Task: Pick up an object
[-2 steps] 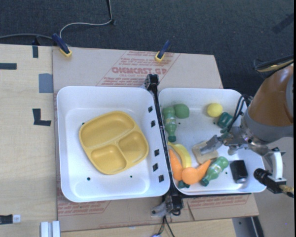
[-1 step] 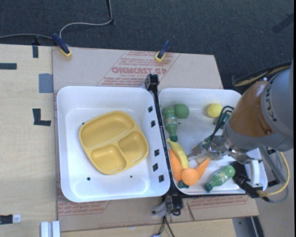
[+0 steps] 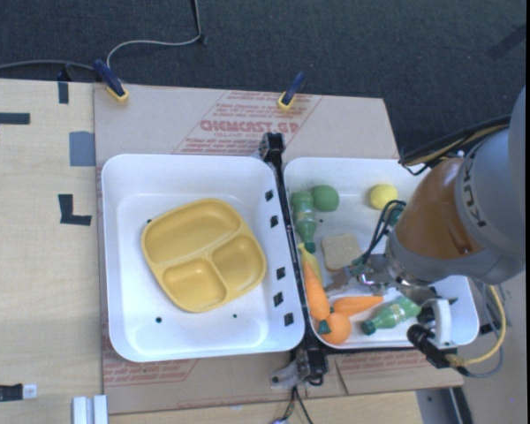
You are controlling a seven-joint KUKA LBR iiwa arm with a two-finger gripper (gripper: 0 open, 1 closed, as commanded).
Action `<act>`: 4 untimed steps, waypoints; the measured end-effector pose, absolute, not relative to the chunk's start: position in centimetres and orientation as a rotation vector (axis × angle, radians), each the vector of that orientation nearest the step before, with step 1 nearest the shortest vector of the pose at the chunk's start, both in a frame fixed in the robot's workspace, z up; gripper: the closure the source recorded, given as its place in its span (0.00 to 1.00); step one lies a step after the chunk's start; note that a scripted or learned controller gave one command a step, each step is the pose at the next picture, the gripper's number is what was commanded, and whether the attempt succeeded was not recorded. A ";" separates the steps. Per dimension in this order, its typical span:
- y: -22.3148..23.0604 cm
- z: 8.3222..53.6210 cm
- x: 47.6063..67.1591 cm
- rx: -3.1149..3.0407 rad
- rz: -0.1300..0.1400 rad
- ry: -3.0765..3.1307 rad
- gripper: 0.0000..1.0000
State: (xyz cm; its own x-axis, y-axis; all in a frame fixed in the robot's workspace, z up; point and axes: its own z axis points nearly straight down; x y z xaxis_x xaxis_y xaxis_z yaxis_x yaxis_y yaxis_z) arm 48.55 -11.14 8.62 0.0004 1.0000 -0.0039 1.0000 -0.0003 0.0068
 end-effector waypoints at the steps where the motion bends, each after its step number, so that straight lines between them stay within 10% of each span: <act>1: -17.9 8.8 57.0 2.217 0.001 2.218 0.00; 2: -16.2 8.6 63.2 2.215 0.003 2.221 0.00; 4: -10.7 9.0 67.1 2.209 0.004 2.212 0.00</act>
State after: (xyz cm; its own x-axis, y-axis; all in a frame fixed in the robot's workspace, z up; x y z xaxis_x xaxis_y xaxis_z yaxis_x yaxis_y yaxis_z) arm 67.15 -10.72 9.04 -0.0010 1.0000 -0.0091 0.9999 0.0011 0.0129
